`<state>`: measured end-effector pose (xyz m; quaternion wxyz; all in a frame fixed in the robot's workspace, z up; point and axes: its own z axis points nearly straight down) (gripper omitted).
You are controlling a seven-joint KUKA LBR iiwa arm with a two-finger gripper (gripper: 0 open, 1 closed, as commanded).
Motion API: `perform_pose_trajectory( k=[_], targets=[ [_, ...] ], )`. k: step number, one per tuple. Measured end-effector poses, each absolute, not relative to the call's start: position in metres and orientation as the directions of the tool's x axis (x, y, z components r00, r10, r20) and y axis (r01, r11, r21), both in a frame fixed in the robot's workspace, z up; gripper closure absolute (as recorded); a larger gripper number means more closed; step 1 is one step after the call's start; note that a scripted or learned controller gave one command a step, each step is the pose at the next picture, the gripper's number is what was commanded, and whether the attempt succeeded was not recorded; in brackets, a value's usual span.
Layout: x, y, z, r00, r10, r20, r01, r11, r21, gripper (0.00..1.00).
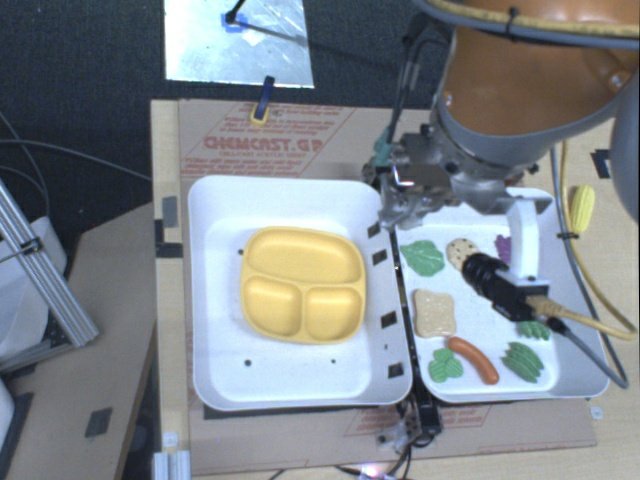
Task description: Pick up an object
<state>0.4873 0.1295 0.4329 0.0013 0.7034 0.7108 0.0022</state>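
So, the pick is not yet done: nothing is lifted, and you have the whole grasp left to make. Starting at the left, a shallow white left bin [215, 298] holds a yellow plastic tray with three compartments [300, 283], lying flat near the bin's middle. Move right and you reach the robot's gripper [400, 193], which sits over the far end of the wall where the two bins meet, under the grey and orange arm [540, 58]. You cannot tell whether it is spread or pressed together, and nothing shows in its grip. Further right, the shallow white right bin [575, 343] carries small toy foods. A green plastic lettuce leaf [422, 257] lies nearest the gripper, just towards the camera from it. A pale square slice of toy bread [434, 313] lies closer to the camera, and an orange-red toy sausage [472, 359] closer again, both apart from the gripper. Any of these could be the pick; the leaf looks the shortest reach.
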Motion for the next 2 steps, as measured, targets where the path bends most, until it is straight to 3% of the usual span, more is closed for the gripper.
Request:
perform_pose_trajectory(
  k=[2],
  targets=[
    [0.489,0.13,0.455,-0.023,1.0,0.002,1.0,0.023,0.01,1.0]
  ],
)
